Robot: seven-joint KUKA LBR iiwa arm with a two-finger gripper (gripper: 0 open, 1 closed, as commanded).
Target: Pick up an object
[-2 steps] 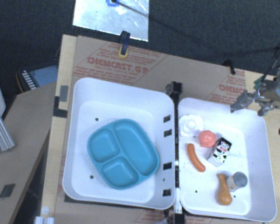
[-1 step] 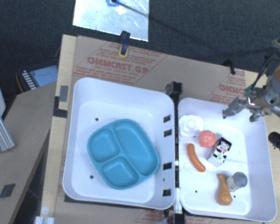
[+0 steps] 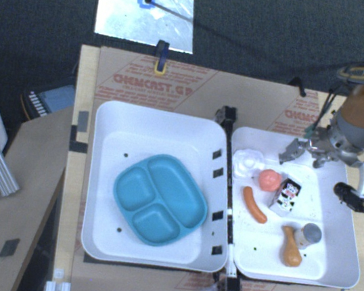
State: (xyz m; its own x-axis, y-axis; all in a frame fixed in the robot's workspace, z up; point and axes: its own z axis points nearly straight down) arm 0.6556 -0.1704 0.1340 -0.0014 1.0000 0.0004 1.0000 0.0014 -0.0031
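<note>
Objects are lying loose in the right bin (image 3: 337,269): a pink ball (image 3: 269,180) beside a white cup-like piece (image 3: 248,162), an orange sausage (image 3: 255,205) below it, a black-and-white carton (image 3: 286,196), and a tan bottle-shaped toy (image 3: 291,248) touching a grey disc (image 3: 309,233). Above the bin's far edge the claw (image 3: 304,153) is hanging with its fingers spread apart, gripping nothing. The left bin (image 3: 104,163) is carrying a blue divided plate (image 3: 160,199). Brown cardboard is covering the counter (image 3: 191,85), with dark carpet beyond.
</note>
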